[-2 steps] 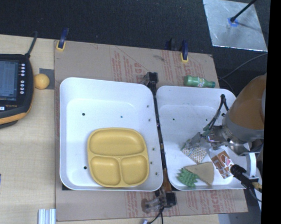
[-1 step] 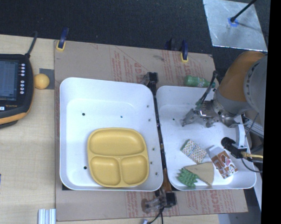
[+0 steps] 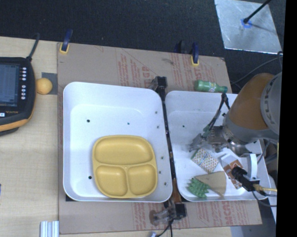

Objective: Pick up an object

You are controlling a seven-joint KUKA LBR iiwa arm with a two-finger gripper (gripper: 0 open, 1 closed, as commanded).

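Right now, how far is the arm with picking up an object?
Done: the gripper is down inside the right bin, just above the patterned packet. In hand: nothing visibly between its fingers; whether they are open is unclear. Left: grasp and lift an item; the packet, the tan wedge and the green piece lie on the bin floor.

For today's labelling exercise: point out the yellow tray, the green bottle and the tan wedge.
Yellow tray (image 3: 124, 166), camera view, on the ridge between compartments.
Green bottle (image 3: 209, 86), camera view, on its body.
Tan wedge (image 3: 213, 182), camera view, on its flat face.
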